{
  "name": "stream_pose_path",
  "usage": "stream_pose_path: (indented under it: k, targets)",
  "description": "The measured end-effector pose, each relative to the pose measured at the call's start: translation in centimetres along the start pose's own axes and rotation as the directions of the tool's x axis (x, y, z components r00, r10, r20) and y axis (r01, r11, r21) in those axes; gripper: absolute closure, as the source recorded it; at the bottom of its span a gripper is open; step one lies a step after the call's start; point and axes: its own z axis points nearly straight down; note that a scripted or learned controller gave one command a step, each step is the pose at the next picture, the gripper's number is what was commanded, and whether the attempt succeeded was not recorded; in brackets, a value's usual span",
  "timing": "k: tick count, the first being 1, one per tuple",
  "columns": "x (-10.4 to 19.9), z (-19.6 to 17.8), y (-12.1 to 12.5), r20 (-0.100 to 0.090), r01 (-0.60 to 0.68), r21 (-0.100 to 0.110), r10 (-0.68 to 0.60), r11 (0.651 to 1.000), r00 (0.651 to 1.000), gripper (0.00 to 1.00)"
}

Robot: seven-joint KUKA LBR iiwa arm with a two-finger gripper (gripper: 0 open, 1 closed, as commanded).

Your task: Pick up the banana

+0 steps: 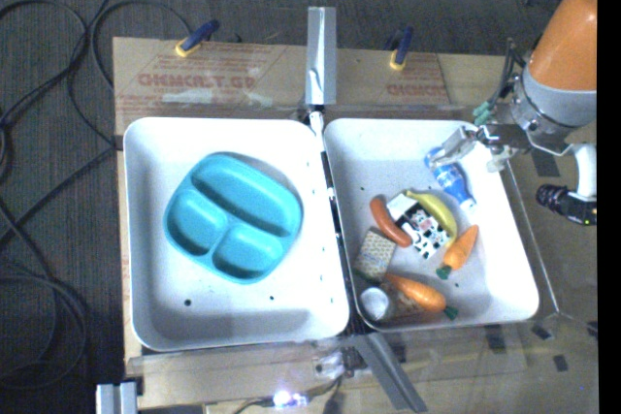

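a: where's the banana (439,207)?

b: right bin (505,208), just past centre toward 3 o'clock, curled over a patterned box (419,224), a sausage (389,221) at its 9.

a: and the gripper (464,148)?

b: at the banana's 1 o'clock, above a blue bottle (453,179); holds nothing. i judge it's staged for descent.

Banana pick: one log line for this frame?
gripper: above right bin, near blue bottle | banana: in bin, not held, beside hot dog | stage: approach
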Motion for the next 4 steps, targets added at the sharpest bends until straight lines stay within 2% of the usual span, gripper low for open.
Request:
stream_pose_path:
  k: [1,2,3,4]
  targets:
    - [1.5,14.9,-1.1,0.003,-0.121,-0.007,0.121,0.993,0.993,0.00]
    - [-0.2,15.1,-2.1,0.007,0.039,-0.030,-0.039,0.999,0.999,0.00]
    - [-3.7,15.0,3.3,-0.029,0.029,-0.003,-0.029,1.000,0.999,0.00]
    - [-4.3,14.9,6.6,-0.056,-0.001,0.084,0.006,0.996,0.998,0.00]
